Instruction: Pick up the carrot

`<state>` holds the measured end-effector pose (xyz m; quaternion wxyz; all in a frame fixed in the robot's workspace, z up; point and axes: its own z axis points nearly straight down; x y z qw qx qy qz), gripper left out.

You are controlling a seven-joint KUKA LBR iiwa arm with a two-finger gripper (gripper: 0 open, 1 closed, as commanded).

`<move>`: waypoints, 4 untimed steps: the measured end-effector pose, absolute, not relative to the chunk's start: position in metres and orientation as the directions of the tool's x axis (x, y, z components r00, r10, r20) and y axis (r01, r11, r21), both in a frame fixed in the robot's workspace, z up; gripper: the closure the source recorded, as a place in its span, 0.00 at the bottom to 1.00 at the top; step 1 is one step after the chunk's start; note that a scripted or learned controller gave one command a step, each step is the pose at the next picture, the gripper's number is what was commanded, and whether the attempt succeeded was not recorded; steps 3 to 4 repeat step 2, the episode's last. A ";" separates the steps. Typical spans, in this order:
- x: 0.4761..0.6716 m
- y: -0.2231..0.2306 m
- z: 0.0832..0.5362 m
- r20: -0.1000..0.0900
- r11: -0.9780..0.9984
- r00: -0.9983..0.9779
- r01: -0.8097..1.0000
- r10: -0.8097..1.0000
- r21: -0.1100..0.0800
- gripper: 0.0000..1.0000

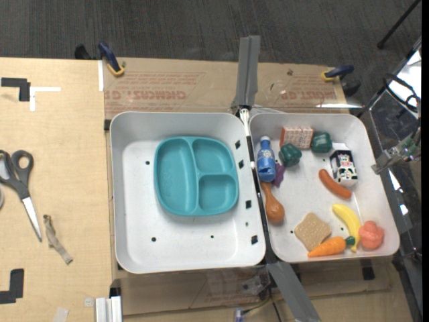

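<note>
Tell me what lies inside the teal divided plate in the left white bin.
The teal divided plate holds no items: its three compartments all show bare, with no part of them covered.

— Left bin (pixel 127 200)?
— Holds a teal divided plate (pixel 197 177), lying flat.
— Right bin (pixel 372 154)?
— A blue bottle (pixel 266 159) against the left wall, a chicken drumstick (pixel 272 204) below it, a bread slice (pixel 313 230), a banana (pixel 347 219), a sausage (pixel 334 184), a small milk carton (pixel 344 167).
— Elsewhere on the counter (pixel 60 146)?
— Scissors (pixel 23 190) at the far left, well apart from both bins.
</note>
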<state>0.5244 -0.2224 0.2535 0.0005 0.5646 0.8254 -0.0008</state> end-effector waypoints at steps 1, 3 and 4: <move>0.478 -0.223 0.266 0.000 0.217 -0.217 0.976 0.976 -0.002 1.00; 0.515 -0.222 0.259 -0.001 0.201 -0.201 0.980 0.980 -0.002 1.00; 0.515 -0.222 0.259 -0.001 0.201 -0.201 0.980 0.980 -0.002 1.00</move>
